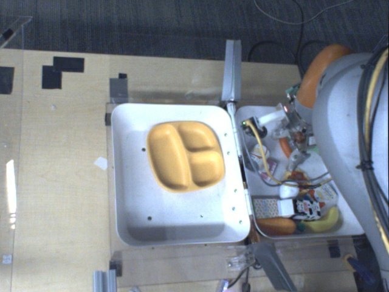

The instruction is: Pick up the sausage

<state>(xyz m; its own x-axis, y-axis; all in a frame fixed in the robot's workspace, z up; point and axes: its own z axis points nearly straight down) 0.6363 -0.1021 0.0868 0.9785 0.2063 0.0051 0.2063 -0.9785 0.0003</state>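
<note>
Brown and glossy, the sausage [276, 225] lies at the near edge of the right bin [260, 219], just beside a banana [323, 222]. My pincer [294, 140] hangs above that bin's clutter, well apart from it; whether it's apart or together, I cannot tell.

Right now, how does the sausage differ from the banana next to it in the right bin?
The sausage is orange-brown; the banana is yellow. The sausage lies straight along the bin's near edge; the banana curves upward at its right end. The sausage sits toward the bin's left corner, the banana toward its right. Both lie flat at the near end of the right bin, apart from the gripper.
</note>
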